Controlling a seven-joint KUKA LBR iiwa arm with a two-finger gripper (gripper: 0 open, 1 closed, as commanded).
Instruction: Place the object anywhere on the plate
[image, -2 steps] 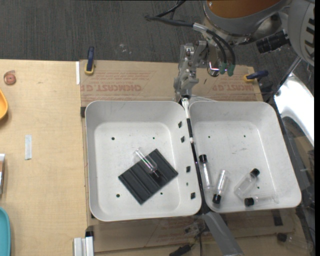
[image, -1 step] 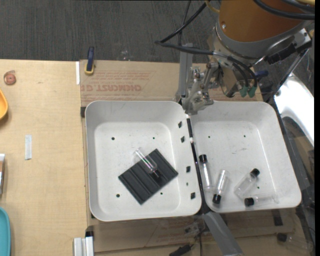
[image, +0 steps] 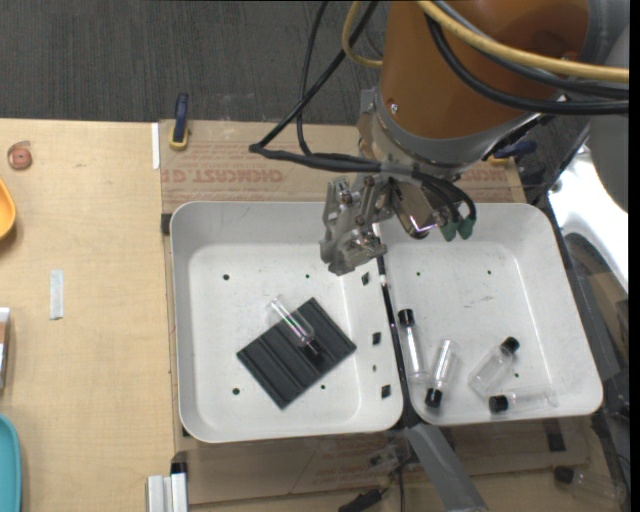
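A black ribbed square plate (image: 290, 360) lies tilted in the left bin (image: 200, 330). A clear tube (image: 296, 327) with a dark tip rests on the plate's upper part, lying diagonally. My gripper (image: 346, 258) hangs over the divide between the two bins, up and to the right of the plate, apart from the tube. Nothing shows in it.
The right bin (image: 530, 250) holds several clear vials with black caps (image: 437, 368) along its front half, one (image: 407, 338) close to the divider. Cables (image: 300, 150) loop behind the wrist. Bare wooden bench (image: 80, 300) lies to the left of the bins.
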